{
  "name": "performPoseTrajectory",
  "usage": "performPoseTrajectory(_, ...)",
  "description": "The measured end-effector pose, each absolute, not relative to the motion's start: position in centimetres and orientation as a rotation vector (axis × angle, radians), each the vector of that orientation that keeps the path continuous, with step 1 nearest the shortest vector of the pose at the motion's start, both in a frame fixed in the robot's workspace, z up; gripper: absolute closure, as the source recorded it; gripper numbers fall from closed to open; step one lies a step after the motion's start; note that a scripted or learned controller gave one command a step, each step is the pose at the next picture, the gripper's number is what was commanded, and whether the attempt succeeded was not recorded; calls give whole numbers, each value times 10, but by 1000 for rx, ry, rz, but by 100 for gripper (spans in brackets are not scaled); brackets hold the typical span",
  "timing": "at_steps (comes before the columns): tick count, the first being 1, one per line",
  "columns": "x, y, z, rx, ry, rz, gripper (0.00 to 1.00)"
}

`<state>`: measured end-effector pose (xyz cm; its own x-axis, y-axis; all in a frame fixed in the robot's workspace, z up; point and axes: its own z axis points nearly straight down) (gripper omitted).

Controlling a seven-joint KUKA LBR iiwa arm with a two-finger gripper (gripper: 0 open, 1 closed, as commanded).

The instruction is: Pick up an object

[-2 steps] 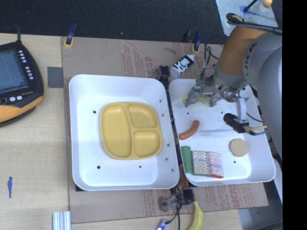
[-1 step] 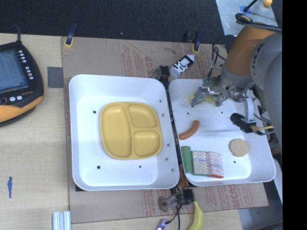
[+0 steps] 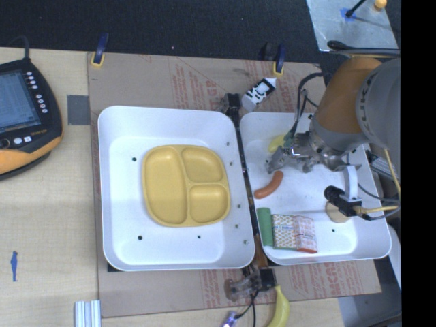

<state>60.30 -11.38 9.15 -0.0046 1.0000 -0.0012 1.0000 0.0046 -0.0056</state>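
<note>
Bright, even overhead light; mild glare on the white bins (image 3: pixel 170 251); slightly soft focus.

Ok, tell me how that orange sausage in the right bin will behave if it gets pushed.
The sausage looks rounded and smooth, so it would probably roll or slide across the right bin rather than stay put. It seems small and likely light. With open floor around it, a push from the end effector may simply skid it away.

Two bins sit side by side — the left bin (image 3: pixel 112 182) holds a divided tray (image 3: pixel 185 184) at its middle. In the right bin (image 3: pixel 368 249), a sausage (image 3: pixel 268 184) lies near the left wall, a packet (image 3: pixel 294 232) before it — the gripper (image 3: pixel 281 157) just behind.
</note>
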Motion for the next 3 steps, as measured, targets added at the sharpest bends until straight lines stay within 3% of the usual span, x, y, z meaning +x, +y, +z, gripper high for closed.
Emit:
performPoseTrajectory(1,657,-131,101,-2215,-2225,2,0)
performPoseTrajectory(2,656,-168,92,-2219,-2223,2,0)
performPoseTrajectory(3,656,-153,102,-2217,-2222,2,0)
